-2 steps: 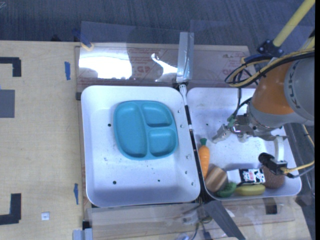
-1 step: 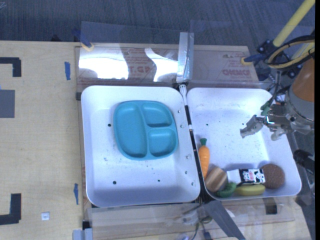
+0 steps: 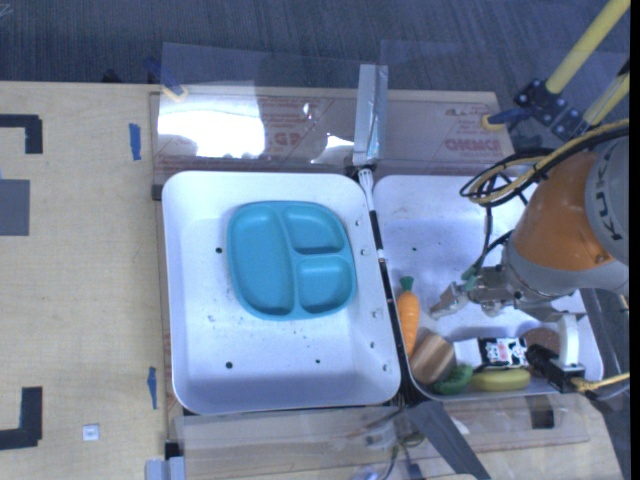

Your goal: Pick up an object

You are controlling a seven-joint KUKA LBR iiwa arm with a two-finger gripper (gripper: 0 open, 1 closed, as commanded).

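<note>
On the wooden bench [image 3: 80, 298], which is sitting over a dark grey carpeted floor [image 3: 300, 8], two shallow white bins are lying side by side, with clear plastic panels [image 3: 270, 118] standing along their far edge and a few bits of blue tape [image 3: 134, 140] sticking to the wood. Black angle marks [image 3: 25, 133] are showing on the bench way over on the left.

The left bin [image 3: 190, 358] is holding a teal divided plate [image 3: 291, 258], lying flat, one long compartment on its left and two smaller ones on its right. Nothing is sitting in those compartments.

The right bin [image 3: 420, 208] is where the clutter is living. A toy carrot [image 3: 408, 313] is lying right against the divider, its long axis running far-to-near with the green top pointing to the far side. Just near of it a round brown wooden piece [image 3: 430, 356] is leaning, and a green item [image 3: 455, 378] is tucked beside that. A yellow banana [image 3: 500, 379] is stretching left-to-right along the near wall, with a small black and white box [image 3: 500, 351] just beyond it.

The grey and orange arm [image 3: 565, 228] is reaching in from the right, and the gripper [image 3: 448, 303] is hanging over the middle of the right bin, a little right of the carrot. Its fingers are looking spread apart with nothing between them.
</note>
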